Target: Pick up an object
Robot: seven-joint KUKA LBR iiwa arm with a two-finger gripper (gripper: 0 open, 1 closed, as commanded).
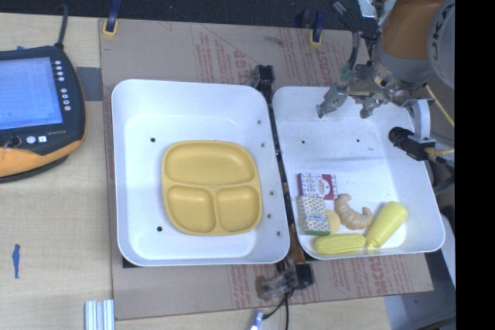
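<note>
Yellow corn cobs [363, 234] lie in the right bin [410, 166]; the claw [347, 105] hangs spread, gripping nothing.

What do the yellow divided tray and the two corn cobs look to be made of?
Yellow divided tray: probably molded plastic, matte; one even color, rounded compartment edges, soft sheen.

Two corn cobs: likely toy plastic or rubber; uniform bright yellow, slightly glossy. Kernel texture is too small to confirm.

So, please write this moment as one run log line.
gripper: open, holding nothing, over right bin far end | corn cobs, boxes: untouched at near end | left bin: yellow tray
</note>
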